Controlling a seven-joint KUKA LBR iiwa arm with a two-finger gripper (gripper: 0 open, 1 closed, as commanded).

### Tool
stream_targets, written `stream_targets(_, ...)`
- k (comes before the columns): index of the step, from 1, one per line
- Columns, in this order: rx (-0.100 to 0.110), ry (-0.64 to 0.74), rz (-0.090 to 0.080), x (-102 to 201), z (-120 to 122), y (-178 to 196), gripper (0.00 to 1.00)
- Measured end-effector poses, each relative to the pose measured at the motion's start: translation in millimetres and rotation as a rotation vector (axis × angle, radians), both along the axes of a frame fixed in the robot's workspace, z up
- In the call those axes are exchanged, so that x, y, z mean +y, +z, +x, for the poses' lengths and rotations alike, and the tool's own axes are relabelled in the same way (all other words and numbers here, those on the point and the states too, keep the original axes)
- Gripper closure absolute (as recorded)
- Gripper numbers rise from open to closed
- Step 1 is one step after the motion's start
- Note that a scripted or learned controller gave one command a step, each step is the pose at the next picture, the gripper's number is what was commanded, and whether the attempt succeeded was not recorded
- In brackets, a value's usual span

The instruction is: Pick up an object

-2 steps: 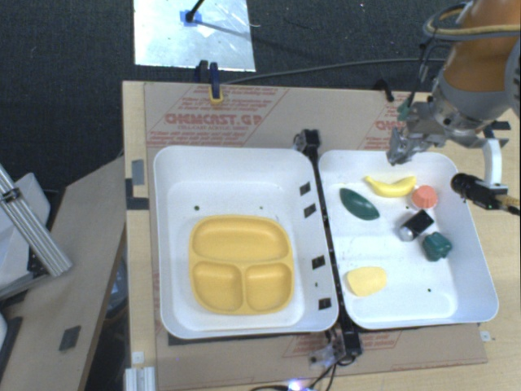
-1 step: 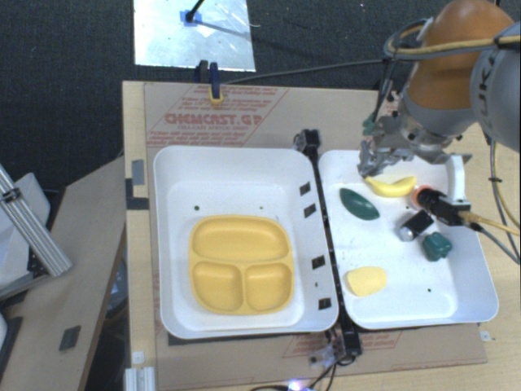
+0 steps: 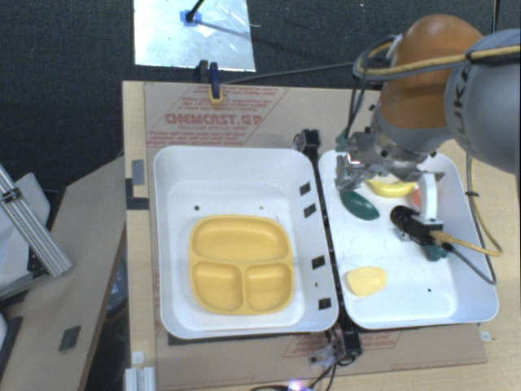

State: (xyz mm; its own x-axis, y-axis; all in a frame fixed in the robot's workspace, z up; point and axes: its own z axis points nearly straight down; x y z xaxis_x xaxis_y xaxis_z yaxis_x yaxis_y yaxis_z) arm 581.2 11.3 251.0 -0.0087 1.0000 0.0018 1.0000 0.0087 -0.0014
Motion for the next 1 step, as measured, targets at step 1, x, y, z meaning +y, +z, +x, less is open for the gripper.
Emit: stream_targets(1, -0.001, 0.0, -0.001, 50.8, -8.6, -15.7, 1.0)
